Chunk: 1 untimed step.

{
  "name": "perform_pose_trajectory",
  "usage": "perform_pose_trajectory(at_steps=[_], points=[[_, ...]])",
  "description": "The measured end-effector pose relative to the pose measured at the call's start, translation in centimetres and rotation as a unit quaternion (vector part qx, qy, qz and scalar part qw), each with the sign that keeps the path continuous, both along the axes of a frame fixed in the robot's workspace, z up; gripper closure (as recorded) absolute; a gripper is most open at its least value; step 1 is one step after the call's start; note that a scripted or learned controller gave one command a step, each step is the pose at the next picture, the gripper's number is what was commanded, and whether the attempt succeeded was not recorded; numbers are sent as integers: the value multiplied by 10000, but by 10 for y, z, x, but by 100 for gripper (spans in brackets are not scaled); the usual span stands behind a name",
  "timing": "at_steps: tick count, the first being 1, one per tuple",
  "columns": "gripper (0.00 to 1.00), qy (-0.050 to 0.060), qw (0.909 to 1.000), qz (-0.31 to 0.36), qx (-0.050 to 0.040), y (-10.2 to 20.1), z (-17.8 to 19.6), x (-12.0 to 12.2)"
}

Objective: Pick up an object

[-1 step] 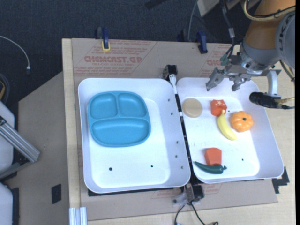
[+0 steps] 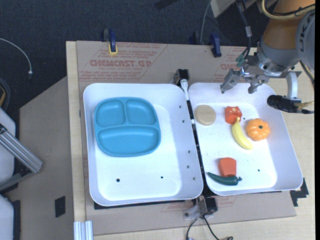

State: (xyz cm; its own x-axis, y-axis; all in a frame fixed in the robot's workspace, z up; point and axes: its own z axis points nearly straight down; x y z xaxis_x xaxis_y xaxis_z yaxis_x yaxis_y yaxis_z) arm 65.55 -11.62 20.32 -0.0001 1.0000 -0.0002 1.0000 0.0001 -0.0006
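Observation:
My gripper (image 2: 243, 83) hangs open over the far edge of the right bin (image 2: 285, 179), its two grey fingers spread with nothing between them. Below it in that bin lie a round beige disc (image 2: 205, 115), a red pepper (image 2: 232, 114), a yellow banana (image 2: 241, 136) and an orange pumpkin (image 2: 258, 129). Nearer the front sit a red-orange block (image 2: 227, 166) and a dark green chilli (image 2: 224, 179). The gripper is above and behind the red pepper, apart from all the objects.
The left bin (image 2: 135, 184) holds a blue three-part plate (image 2: 127, 126). A hinge strip with a black clip (image 2: 182, 76) runs between the bins. Blue clamps (image 2: 112, 36) pin the cardboard at the back. A black cable (image 2: 286, 103) hangs at the right.

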Motion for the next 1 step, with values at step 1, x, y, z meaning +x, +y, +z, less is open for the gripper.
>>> perform_pose_trajectory(at_steps=[1], points=[[0,26,10000,-3,5,-3,-47,-8]])
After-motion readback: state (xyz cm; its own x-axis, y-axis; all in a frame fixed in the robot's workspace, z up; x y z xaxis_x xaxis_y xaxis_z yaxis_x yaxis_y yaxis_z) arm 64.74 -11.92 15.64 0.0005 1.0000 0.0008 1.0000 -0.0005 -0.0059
